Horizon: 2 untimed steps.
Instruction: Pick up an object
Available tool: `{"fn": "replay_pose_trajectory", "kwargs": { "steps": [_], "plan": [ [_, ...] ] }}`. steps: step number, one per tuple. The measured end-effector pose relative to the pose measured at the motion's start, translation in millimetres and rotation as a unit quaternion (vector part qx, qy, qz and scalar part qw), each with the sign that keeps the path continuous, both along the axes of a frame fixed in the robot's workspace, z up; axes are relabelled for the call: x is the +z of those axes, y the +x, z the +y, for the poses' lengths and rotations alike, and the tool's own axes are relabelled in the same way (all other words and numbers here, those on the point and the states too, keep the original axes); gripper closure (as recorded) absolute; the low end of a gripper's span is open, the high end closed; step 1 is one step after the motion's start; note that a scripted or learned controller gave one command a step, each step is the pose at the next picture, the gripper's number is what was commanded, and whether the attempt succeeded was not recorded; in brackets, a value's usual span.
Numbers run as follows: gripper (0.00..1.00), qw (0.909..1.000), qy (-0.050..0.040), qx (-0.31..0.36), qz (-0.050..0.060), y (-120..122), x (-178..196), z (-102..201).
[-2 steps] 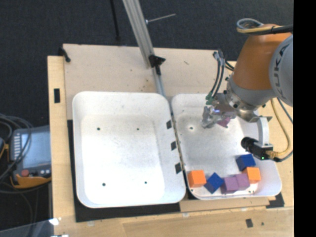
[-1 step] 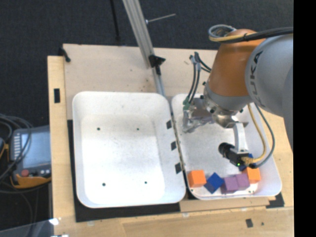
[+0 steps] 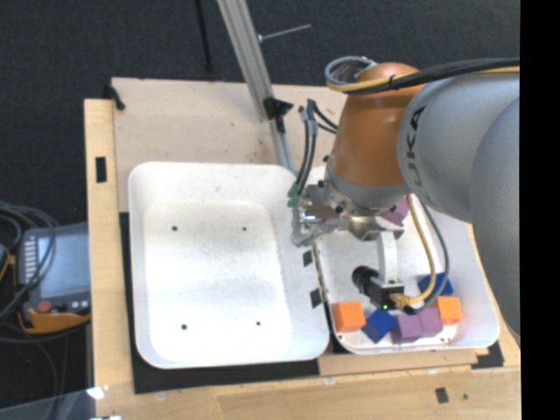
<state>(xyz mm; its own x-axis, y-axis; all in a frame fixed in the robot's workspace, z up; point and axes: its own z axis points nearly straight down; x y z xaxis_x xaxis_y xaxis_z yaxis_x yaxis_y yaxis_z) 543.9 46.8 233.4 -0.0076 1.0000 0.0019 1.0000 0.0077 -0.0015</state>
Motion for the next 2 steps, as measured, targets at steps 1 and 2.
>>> {"fn": "replay_pose_trajectory", "kwargs": {
  "steps": [1,2],
  "plan": [
    [1.00,1.0000,0.0003,0.001,0.001,-12.3,3.9,49.2],
    [0.00,1.0000,0.0001,-0.003,0.001,-11.8,3.7,46.2]
  ]
}}
